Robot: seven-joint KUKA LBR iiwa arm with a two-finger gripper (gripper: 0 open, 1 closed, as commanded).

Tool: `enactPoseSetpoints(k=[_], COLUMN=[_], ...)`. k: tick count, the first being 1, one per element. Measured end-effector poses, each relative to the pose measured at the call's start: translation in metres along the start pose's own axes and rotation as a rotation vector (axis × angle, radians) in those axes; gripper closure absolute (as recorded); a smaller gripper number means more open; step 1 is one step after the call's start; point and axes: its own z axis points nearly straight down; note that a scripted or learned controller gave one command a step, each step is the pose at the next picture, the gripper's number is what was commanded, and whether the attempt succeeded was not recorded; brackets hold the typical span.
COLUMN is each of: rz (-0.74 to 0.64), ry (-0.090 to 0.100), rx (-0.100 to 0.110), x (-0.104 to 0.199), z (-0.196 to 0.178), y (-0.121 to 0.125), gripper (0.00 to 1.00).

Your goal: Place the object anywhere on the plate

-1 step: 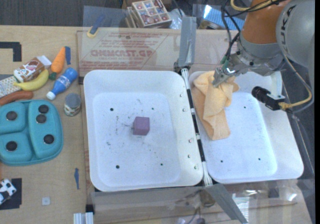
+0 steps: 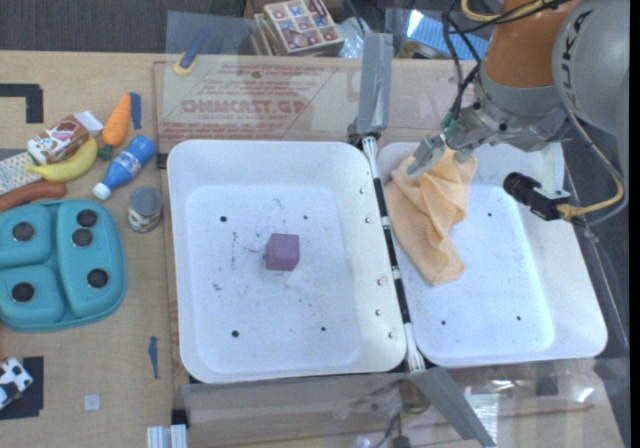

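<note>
Though partly hidden by the wrist, claw (image 2: pixel 432 155) clenched on orange cloth (image 2: pixel 436 219), upper folds obscured.

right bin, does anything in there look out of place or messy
Yes. A crumpled orange cloth lies bunched against the left wall of the right white bin, its top edge lifted toward the tool rather than lying flat. The small purple cube sits squarely in the left white bin.
</note>
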Motion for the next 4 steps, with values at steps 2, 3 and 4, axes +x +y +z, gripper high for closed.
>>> enactPoseSetpoints(k=[2, 3, 4], rz=[-0.002, -0.003, -0.003], ry=[-0.004, -0.008, -0.008], rx=[-0.005, -0.01, -0.01], x=[0.0, -0.002, -0.002], z=[-0.011, -0.022, -0.022], y=[0.001, 0.002, 0.002], gripper=[0.0, 1.0, 0.0])
